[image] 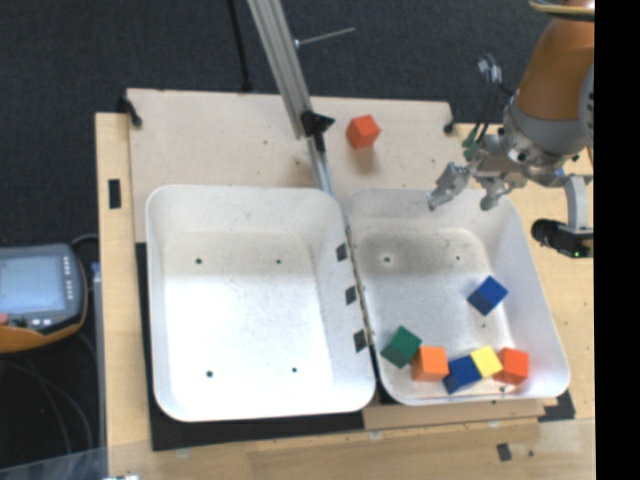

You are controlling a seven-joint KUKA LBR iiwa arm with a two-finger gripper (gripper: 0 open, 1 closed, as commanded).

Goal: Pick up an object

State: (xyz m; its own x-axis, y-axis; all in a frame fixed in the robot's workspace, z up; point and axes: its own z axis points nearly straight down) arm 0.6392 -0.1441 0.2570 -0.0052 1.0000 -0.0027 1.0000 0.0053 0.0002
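The gripper (466,191) hangs spread and bare over the right bin's (530,258) far rim. Smooth cubes (455,360) cluster along its near wall, a blue cube (488,295) apart, leaving the middle floor open.

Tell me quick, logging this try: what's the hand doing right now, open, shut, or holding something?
Hand: open, holding nothing, hovering above the far edge of the right bin; the blocks lie at the bin's near side.
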